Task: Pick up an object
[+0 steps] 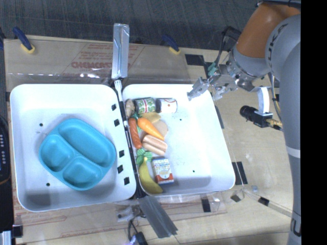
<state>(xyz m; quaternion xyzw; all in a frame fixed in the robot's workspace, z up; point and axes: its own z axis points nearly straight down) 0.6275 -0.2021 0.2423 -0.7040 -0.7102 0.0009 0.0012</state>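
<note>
Gripper [196, 92] hangs over the far-right rim of the right bin [217, 152], at the end of the grey arm [265, 40] that reaches in from the right. The jaws show as a pale, tapered tip with nothing between them; whether they stand open or closed cannot be told from this slant.

Landmark: the divider between the two bins. All loose objects in the right bin crowd against that divider, along the bin's left wall. None is touched by the jaws.
- Green-labelled can [145, 105] at the far end of the pile, lying on its side, long axis across the bin.
- Small dark-and-white item [166, 105] just beside the can, on its side away from the divider. Too small to identify.
- Carrot [149, 125] just nearer the camera than the can, tilted, long axis running diagonally away from the divider.
- Sausage-like piece [155, 145] below the carrot, touching it.
- Juice box [163, 170] next along, label up.
- Banana [147, 178] at the near end, long axis parallel to the divider, pressed close to it.

Left bin [30, 106], other side of the divider: blue compartment tray [76, 153], well apart from the jaws.

Key relation: the pile lies left of the jaws, toward the divider. Nearest candidates are the small item and the can, at the pile's far end. Judgement: the coming move calls for a shift toward the divider and a descent; the crowding there could make a clean single grasp difficult.
</note>
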